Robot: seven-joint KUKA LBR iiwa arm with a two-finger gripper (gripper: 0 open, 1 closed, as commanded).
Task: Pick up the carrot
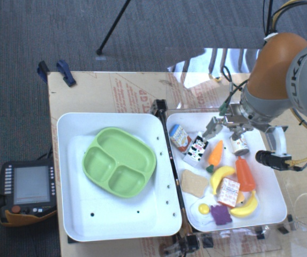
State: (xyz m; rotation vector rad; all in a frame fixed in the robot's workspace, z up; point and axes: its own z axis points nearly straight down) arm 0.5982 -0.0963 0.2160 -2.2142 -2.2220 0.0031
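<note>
Carrot [215,153] lying mid right bin [279,197], wedged between spotted carton [197,148] at nine o'clock and banana [221,176] at six. Jaws [233,123] hovering at one o'clock, seemingly empty; spread impossible to tell. Risk: nudging neighbours, snagging carton instead.

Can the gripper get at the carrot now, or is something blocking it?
Probably yes. The carrot lies uncovered in the right bin, just below the gripper, though a cow-patterned carton sits close beside it.
</note>
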